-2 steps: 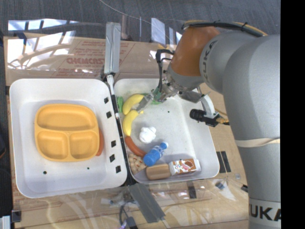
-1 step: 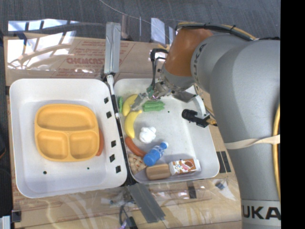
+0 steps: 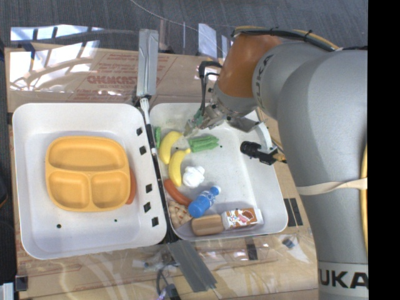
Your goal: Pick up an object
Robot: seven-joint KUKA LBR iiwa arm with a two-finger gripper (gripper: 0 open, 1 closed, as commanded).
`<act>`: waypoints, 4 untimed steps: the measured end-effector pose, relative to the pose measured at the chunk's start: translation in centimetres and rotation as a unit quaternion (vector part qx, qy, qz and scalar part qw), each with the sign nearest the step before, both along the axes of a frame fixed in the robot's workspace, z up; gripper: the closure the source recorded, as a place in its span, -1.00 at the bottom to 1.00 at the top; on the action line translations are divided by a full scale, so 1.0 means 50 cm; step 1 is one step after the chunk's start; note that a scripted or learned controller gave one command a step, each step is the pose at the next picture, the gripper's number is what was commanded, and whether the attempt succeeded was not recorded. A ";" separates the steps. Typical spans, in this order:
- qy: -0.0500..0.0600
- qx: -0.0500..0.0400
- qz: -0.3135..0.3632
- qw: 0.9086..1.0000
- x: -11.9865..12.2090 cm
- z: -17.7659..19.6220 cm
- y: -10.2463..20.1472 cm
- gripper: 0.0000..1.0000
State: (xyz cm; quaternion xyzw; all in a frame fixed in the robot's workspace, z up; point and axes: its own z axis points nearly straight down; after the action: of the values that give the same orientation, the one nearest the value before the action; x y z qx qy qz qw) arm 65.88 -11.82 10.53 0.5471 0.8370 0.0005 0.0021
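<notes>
Grey arm with orange band reaches from the right over the right bin (image 3: 269, 199); its gripper (image 3: 199, 122) hangs at the bin's far left corner, just above the green object (image 3: 204, 144) and the yellow bananas (image 3: 172, 155) (whether the claw is apart or together cannot be told); white item (image 3: 193, 176), blue bottle (image 3: 204, 202) and brown packet (image 3: 225, 221) lie nearer; left bin (image 3: 37, 230) bears a yellow divided tray (image 3: 87, 172).

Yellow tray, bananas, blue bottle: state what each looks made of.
Yellow tray: likely matte moulded plastic, uniform colour, rounded compartments. Bananas: probably toy plastic, smooth and evenly yellow, though real fruit is possible. Blue bottle: seemingly glossy plastic, bright highlights.
</notes>
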 end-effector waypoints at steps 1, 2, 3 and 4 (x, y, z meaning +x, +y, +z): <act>0.001 0.000 -0.109 0.994 -0.002 -0.024 -0.047 1.00; 0.003 0.001 -0.127 0.992 -0.060 0.027 -0.059 1.00; 0.004 0.001 -0.127 0.992 -0.061 0.025 -0.059 -1.00; -0.009 -0.002 -0.047 0.999 -0.066 -0.003 -0.049 -1.00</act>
State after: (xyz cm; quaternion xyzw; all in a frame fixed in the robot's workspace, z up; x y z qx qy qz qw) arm 62.58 -14.28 10.36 0.5859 0.8103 0.0032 0.0105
